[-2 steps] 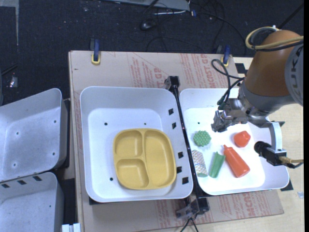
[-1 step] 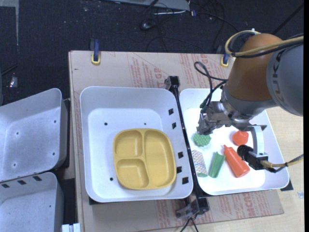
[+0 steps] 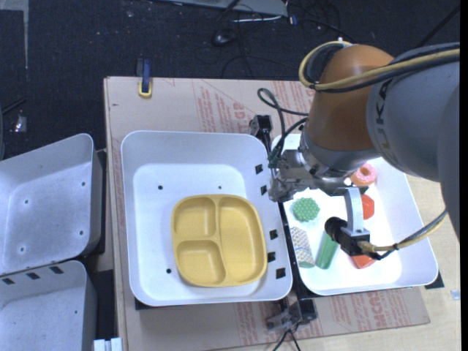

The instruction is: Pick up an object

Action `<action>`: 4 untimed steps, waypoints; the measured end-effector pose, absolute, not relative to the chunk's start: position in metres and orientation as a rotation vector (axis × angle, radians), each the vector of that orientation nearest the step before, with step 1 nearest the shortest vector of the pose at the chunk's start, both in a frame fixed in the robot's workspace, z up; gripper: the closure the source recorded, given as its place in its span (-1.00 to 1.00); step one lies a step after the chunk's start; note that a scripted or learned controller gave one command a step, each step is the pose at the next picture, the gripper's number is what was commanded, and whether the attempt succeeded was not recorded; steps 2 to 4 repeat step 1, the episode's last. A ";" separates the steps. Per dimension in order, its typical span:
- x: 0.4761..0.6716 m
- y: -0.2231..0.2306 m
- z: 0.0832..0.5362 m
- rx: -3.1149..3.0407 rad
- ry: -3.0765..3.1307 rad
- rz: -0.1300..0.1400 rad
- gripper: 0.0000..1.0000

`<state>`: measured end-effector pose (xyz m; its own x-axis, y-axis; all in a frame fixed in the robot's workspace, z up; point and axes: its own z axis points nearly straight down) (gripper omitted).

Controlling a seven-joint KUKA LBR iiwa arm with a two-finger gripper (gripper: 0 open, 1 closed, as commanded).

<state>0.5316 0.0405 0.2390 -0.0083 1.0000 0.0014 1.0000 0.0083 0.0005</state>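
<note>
My gripper (image 3: 287,186) hangs over the left edge of the right bin (image 3: 409,269), just above and left of a green knobbly ball (image 3: 305,209). Below the ball lie a pale patterned piece (image 3: 301,245) and a green cylinder (image 3: 326,254). A pink ring (image 3: 364,174) and a red-orange object (image 3: 368,207) sit right of the gripper, partly hidden by the wrist. Another red piece (image 3: 360,261) lies near the bin's front. Nothing shows between the gripper's tips.
The left bin (image 3: 146,196) holds a yellow divided plate (image 3: 218,240). The wall between the two bins runs right under the gripper. The large arm covers the back of the right bin. A blue and yellow clamp (image 3: 145,79) sits at the bench's far left corner.
</note>
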 end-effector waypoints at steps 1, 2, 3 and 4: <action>0.534 0.087 0.229 -2.216 -2.228 0.001 1.00; 0.534 0.087 0.229 -2.216 -2.228 0.001 1.00; 0.534 0.087 0.229 -2.216 -2.228 0.001 1.00; 0.534 0.087 0.229 -2.216 -2.228 0.001 1.00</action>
